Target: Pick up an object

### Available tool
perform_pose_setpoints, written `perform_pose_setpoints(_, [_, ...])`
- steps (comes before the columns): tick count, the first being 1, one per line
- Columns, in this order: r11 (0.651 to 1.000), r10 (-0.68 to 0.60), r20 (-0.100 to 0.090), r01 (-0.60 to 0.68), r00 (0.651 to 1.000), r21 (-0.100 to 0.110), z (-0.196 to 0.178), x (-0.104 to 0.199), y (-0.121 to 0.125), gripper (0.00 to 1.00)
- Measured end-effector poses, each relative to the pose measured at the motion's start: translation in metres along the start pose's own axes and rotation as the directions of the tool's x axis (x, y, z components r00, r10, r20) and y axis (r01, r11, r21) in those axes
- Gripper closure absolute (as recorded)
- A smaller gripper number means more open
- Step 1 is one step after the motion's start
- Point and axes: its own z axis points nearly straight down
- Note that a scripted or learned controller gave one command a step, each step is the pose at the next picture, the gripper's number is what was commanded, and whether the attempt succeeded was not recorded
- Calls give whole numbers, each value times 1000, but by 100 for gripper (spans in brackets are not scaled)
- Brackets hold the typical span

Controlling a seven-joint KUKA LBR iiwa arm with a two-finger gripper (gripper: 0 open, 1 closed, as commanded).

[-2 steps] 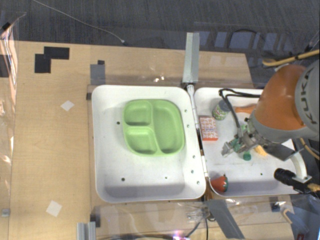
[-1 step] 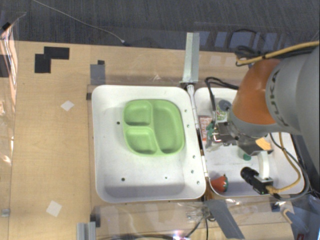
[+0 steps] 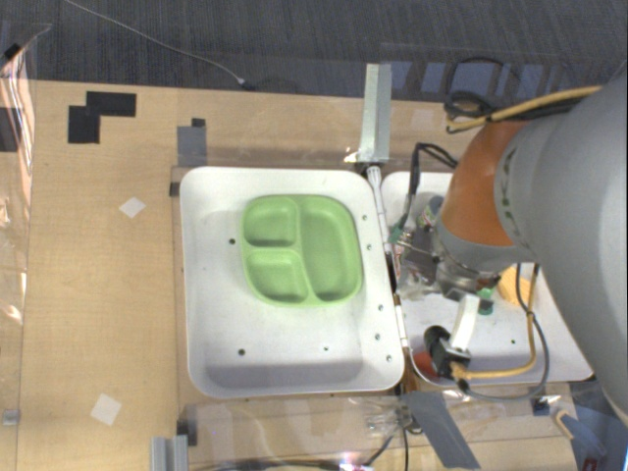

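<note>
Over the left edge of the right bin (image 3: 505,340), your gripper (image 3: 416,261) hangs low, and nothing can be seen held in it.

From this slant the grey arm (image 3: 569,214) and its orange band cover the gripper from above, so you cannot tell whether it is released or clenched. The things you could pick lie in both bins. A green tray (image 3: 299,250) with three compartments sits flat in the middle of the left bin (image 3: 211,263), well apart from the gripper and clear of every wall. A small red object (image 3: 423,364) rests in the right bin's lower-left corner, partly hidden. A yellow-orange thing (image 3: 517,287) shows near that bin's middle, against the arm, too covered to name. Both bins stand side by side on the pale wooden bench (image 3: 98,292), their rims almost touching.
</note>
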Motion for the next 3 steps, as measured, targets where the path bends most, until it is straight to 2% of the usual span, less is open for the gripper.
perform_pose_setpoints(1, [975, 221, 1, -221, 975, 0, -16, 39, -24, 100])
perform_pose_setpoints(2, [662, 749, 2, -749, 662, 1, 1, 35, -24, 100])
perform_pose_setpoints(3, [893, 450, 1, -450, 893, 1, -4, 47, -28, 100])
